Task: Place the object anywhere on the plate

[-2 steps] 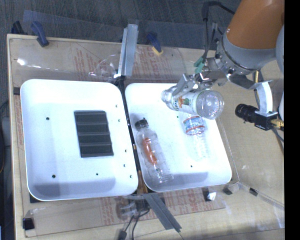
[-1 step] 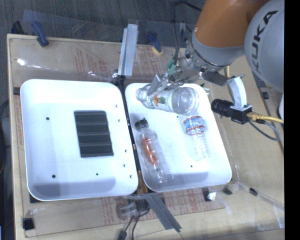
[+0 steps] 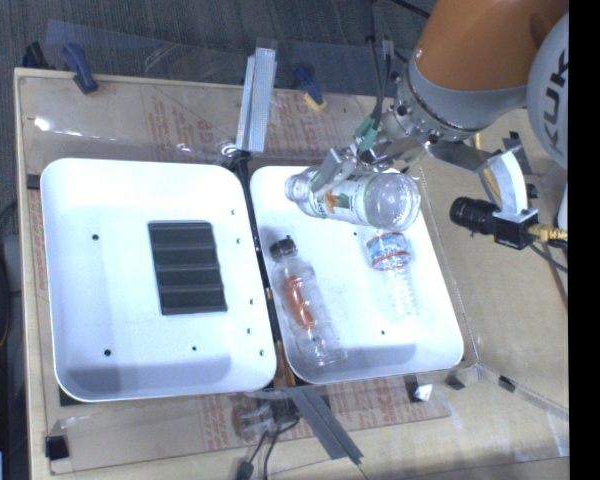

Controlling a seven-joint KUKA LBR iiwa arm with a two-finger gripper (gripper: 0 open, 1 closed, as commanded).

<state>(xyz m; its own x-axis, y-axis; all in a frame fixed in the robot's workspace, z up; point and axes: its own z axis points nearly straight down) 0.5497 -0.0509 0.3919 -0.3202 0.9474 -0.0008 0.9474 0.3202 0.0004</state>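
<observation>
Clamped on a clear bottle point(image 3: 365, 198), end effector point(image 3: 342, 163) hangs at the right bin's point(image 3: 435, 343) twelve o'clock; carrying it toward the dark plate point(image 3: 187, 266) at nine o'clock looks next.

Two shallow white bins sit side by side on the counter point(image 3: 500, 348): the left bin point(image 3: 80, 298) and the right bin point(image 3: 435, 343). The left bin carries one dark ribbed plate point(image 3: 187, 266). Three clear plastic bottles are at the right bin: one with a black cap point(image 3: 302, 301), one small one with a blue and red label point(image 3: 391, 268), and one larger one with a green-printed label point(image 3: 358, 197) up by the bin's far edge. One arm point(image 3: 485, 38) reaches in, with one orange band. Two blue clamps point(image 3: 80, 66) point(image 3: 308, 81) sit along the counter's far edge.
</observation>
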